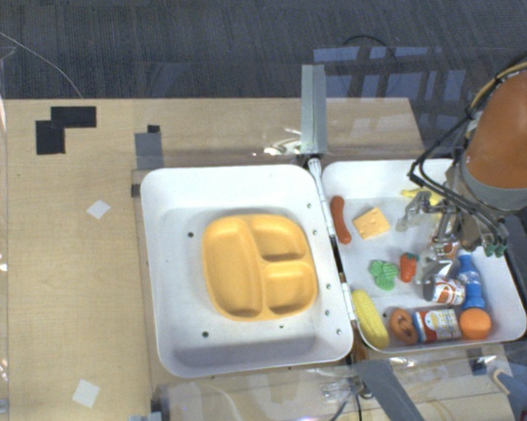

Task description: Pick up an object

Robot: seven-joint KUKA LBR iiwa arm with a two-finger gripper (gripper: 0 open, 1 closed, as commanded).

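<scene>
The right bin holds several toy foods: a red sausage, a yellow cheese wedge, a green vegetable, a small red piece, a corn cob, a brown-capped bottle lying on its side, an orange ball, a blue bottle and a red-and-white can. My gripper hangs low over the bin's right half, just above the can and beside the small red piece. The arm hides part of the blue bottle.
A yellow divided tray lies in the middle of the left bin. A metal divider post stands between the bins at the back. The arm's orange band looms over the right bin's far right corner.
</scene>
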